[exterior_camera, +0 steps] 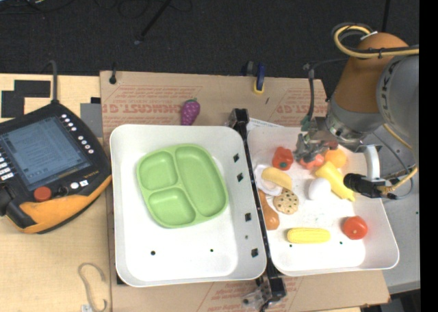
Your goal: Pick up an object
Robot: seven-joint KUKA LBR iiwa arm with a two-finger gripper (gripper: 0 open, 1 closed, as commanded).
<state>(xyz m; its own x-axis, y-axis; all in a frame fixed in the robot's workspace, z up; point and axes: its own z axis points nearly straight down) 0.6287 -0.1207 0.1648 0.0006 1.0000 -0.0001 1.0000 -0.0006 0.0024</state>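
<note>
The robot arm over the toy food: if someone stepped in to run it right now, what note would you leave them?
Gripper: low in the right bin, at its far edge, over an orange-red toy. Whether it grips anything can't be told.
Right bin: red pepper, banana, cookie, white egg, corn cob, tomato.
Left bin: green divided plate.
Done: nothing visibly lifted.
Left: grasp one object and raise it.

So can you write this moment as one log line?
claw: low in right white bin | over: small red toy | grip: unclear | left bin: green divided plate
</note>
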